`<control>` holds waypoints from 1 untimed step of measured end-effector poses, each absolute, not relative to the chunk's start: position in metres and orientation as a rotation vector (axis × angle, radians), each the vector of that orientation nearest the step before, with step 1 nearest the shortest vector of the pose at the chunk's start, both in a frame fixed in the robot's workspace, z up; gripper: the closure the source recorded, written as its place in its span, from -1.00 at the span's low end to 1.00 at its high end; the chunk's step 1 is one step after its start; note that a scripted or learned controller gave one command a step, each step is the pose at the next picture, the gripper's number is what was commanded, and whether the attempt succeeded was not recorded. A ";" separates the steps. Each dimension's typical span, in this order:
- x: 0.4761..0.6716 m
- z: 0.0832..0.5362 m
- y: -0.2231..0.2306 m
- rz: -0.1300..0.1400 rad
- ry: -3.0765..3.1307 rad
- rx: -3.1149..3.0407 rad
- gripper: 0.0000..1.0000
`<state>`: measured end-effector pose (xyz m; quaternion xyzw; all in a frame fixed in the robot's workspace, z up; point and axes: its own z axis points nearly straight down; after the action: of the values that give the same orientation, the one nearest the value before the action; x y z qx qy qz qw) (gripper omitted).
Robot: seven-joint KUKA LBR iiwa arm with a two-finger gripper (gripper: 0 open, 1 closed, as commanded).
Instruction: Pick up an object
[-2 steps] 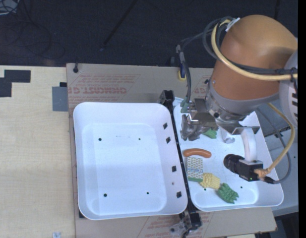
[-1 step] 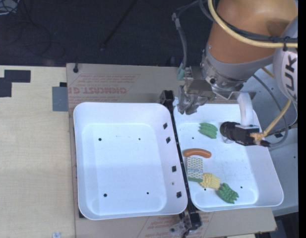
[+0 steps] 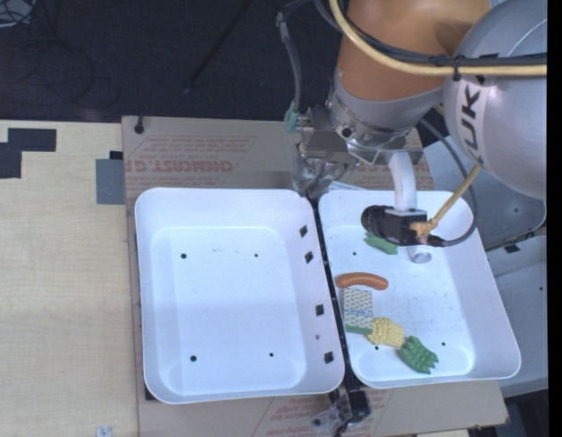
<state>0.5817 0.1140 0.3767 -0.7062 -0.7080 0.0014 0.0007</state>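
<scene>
Camera view, items listed from the near edge of the right bin [image 3: 458, 303] back to its far edge.

1. Green leafy toy [image 3: 417, 354], near edge, lying flat and touching item 2.
2. Yellow corn cob [image 3: 386, 332], just behind the leaf. Its far end overlaps item 3.
3. Checkered pale-blue piece [image 3: 357, 307], close to the wall shared with the left bin [image 3: 226, 299].
4. Orange sausage [image 3: 362, 281], lying crosswise just behind the checkered piece. It is small and rounded.
5. Green pod [image 3: 382, 244], toward the far edge, partly under item 6.
6. Black fitting [image 3: 391, 223] on a cable, hanging below a white tube [image 3: 404, 185]. What it is cannot be made out.
7. Claw [image 3: 311, 178], at the far edge, over the seam where the two bins meet. Whether it is clenched or released cannot be told. Nothing can be seen held in it.

Risks, as judged:
- The claw stands well apart from every toy and nearly above the shared wall. A straight descent would likely strike the rims or close on nothing.
- Items 1 to 3 touch one another, so a grab there may snag two pieces, or push one aside and lose both.
- The sausage could roll out of a pinch.
- The pod lies low beneath the black fitting, which may block a clean approach.
- The checkered piece sits near the wall, leaving little room on that side.
</scene>
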 end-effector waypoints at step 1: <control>0.580 0.441 0.171 -0.006 -2.229 -2.216 1.00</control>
<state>0.5803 0.1707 0.4411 -0.7051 -0.7091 -0.0019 -0.0005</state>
